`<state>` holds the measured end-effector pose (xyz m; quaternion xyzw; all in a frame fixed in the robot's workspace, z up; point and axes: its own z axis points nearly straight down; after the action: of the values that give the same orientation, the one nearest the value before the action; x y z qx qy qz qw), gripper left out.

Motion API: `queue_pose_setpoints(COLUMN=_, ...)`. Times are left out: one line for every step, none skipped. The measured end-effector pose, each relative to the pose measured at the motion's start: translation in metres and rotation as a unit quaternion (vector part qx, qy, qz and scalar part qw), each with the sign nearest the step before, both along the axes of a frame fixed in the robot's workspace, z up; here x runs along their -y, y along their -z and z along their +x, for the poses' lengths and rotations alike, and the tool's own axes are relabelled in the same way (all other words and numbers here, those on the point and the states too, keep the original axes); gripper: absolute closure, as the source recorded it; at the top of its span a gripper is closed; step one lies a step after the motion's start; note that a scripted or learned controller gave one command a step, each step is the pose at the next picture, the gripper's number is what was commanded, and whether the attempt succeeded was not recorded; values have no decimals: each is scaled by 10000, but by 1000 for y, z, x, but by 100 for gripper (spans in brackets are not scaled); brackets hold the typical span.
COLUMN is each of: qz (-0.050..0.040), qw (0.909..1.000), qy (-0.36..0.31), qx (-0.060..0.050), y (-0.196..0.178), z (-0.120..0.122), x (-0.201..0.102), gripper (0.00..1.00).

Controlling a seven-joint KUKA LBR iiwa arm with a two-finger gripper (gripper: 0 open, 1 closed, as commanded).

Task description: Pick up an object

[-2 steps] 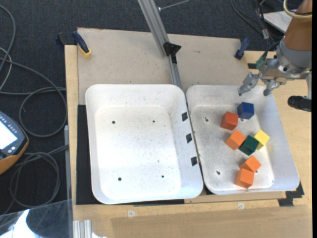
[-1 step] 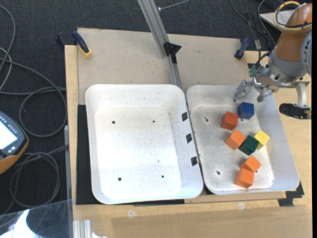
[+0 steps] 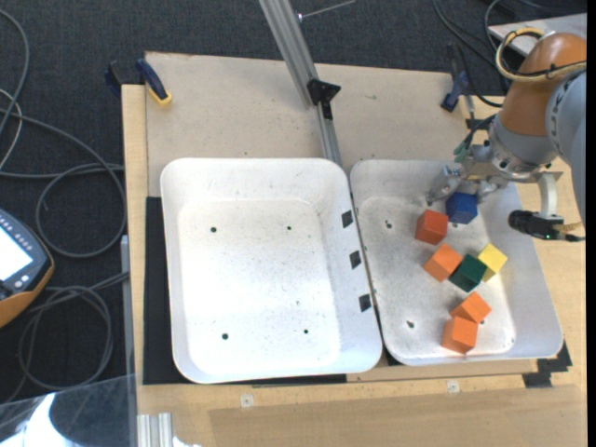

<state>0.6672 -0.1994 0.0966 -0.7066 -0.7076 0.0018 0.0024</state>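
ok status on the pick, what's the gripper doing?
Gripper low over right bin, directly above blue cube. Grasp not confirmed. Orange cube close beside the blue one; other cubes further down the bin.

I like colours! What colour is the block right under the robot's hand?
Blue. The block sits below the end effector in the camera view.

Dark carpet floor (image 3: 56,54) strewn with black cables (image 3: 37,156) surrounds the wooden bench (image 3: 233,110).
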Motion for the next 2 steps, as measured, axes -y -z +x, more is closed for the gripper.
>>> queue_pose_setpoints(qz=-13, qw=10000, qy=-8, qx=36, y=-15, z=2, x=0, gripper=100)
queue_pose_setpoints(qz=-13, qw=10000, qy=3, qx=61, y=-60, z=3, x=1, gripper=100)
